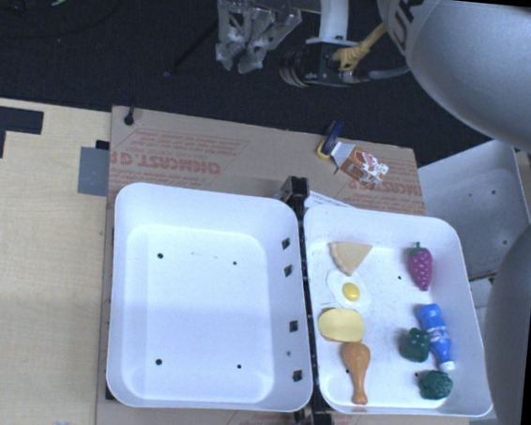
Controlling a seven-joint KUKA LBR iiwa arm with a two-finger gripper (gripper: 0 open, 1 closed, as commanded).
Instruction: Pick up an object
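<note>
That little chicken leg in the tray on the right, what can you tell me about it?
The drumstick looks like a plastic toy: a rounded, tan-brown meaty end tapering to a thin orange-tan bone. It lies flat on the floor of the right bin, near the front edge, with the fat end pointing away from that edge and the bone end toward it. Its fat end sits right against the yellow piece above it, possibly touching. Nothing is holding it.

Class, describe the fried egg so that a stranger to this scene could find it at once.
Look in the right-hand bin, the one with the toy food. In its left column, the fried egg lies below the tan wedge and above the yellow lump. It alone is flat and white with a round yellow yolk.
</note>
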